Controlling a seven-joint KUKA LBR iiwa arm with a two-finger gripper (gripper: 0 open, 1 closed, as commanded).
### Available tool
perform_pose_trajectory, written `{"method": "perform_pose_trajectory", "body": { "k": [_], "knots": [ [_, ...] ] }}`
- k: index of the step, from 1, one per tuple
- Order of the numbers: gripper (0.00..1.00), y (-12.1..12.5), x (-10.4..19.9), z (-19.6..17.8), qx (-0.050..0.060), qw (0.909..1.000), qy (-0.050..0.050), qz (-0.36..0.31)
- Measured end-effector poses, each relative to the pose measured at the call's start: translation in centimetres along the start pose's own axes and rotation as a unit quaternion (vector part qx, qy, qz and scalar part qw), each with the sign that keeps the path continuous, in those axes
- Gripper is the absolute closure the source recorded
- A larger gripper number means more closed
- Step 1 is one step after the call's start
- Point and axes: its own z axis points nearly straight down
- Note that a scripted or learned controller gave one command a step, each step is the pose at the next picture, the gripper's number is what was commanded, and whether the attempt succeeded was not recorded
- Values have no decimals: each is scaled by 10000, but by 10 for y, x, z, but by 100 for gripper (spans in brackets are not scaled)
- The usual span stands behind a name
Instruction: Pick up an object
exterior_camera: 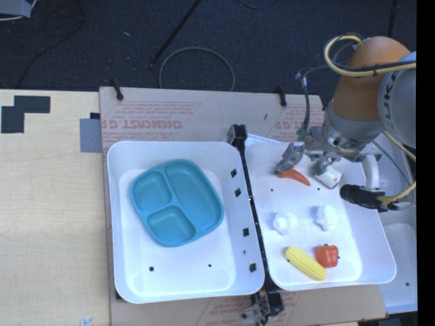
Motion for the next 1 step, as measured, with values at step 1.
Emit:
{"method": "perform_pose_trajectory", "body": {
  "k": [1],
  "knots": [
    [0, 2, 0, -9, -68, 10000, -5, -8]
  ]
}}
